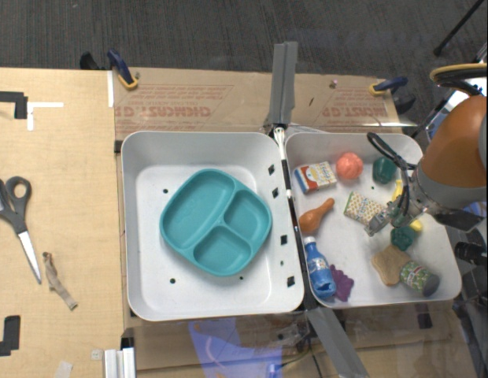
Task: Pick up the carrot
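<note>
Right bin (441,246) holds the carrot (316,214) by its left wall; we judge it light, stiff, smooth; grasp mid-body; gripper (393,220) fingers' spread we cannot tell.

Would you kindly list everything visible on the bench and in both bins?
divided plate: one, teal, left bin
carrot: one, orange, right bin, near its left wall
carton: one, red, blue and white, right bin top
ball: one, pink-orange, beside carton
bottle: one, blue, right bin bottom left
purple toy: one, by bottle
scissors: one, grey, bench left
clamps: two, blue, rear edge
arm: one, grey and orange, over the right bin
gripper: one, low in right bin
</note>
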`<action>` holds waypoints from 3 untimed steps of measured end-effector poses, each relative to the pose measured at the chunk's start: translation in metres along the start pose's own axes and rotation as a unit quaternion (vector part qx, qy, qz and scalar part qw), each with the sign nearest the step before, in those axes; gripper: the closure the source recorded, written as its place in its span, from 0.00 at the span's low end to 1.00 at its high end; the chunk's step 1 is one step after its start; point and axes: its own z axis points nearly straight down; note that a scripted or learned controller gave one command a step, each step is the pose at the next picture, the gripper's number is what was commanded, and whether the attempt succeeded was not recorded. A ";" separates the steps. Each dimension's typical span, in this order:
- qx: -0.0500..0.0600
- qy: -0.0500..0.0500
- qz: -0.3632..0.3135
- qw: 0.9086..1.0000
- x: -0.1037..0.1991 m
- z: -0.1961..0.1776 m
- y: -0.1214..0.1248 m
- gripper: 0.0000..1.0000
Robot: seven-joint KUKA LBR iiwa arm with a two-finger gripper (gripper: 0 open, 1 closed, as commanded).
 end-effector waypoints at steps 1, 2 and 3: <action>0.000 0.001 -0.049 0.999 0.011 -0.044 -0.052 1.00; 0.001 0.000 0.090 0.996 0.007 -0.039 -0.027 1.00; 0.000 0.000 0.159 0.987 0.006 -0.132 -0.053 1.00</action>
